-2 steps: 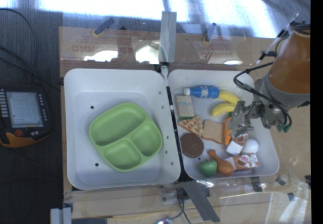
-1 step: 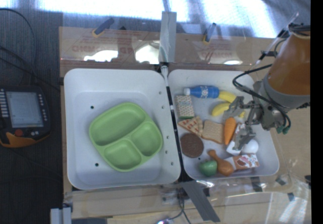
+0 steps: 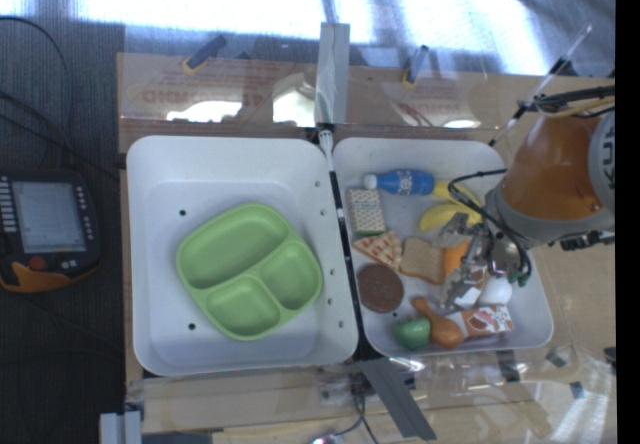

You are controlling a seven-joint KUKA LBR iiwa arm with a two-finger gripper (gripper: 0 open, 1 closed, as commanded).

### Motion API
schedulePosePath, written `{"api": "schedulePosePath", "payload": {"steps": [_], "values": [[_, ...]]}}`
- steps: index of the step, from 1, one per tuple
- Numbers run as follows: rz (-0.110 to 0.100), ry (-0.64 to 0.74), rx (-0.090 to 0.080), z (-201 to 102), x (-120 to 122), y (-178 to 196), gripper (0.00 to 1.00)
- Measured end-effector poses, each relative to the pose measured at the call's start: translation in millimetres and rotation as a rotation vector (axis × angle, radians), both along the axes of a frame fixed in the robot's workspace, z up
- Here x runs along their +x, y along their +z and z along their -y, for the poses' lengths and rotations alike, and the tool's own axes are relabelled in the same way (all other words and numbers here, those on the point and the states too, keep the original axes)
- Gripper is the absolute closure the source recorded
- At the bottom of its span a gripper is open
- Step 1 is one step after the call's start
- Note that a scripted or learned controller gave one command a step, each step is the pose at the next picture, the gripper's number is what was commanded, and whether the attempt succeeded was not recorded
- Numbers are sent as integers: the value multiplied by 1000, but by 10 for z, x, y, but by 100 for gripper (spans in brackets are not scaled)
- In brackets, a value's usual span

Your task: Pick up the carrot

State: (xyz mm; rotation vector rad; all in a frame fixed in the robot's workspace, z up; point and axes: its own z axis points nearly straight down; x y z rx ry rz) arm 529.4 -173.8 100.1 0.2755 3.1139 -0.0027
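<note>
notably, the carrot (image 3: 440,326) lies in the lower middle of the right bin (image 3: 545,324), its long axis running from upper left to lower right, thin end toward the upper left. the jaws (image 3: 472,277) sit just above and right of it; whether they are parted cannot be told.
</note>
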Motion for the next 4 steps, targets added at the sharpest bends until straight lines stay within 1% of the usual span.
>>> {"api": "schedulePosePath", "payload": {"steps": [1, 2, 3, 4], "values": [[8, 1, -5, -1, 25, 108, 100], [-8, -193, 3, 276, 433, 894, 100], [6, -46, -4, -166, 619, -15, 100], [11, -46, -4, -176, 627, -43, 0]]}}
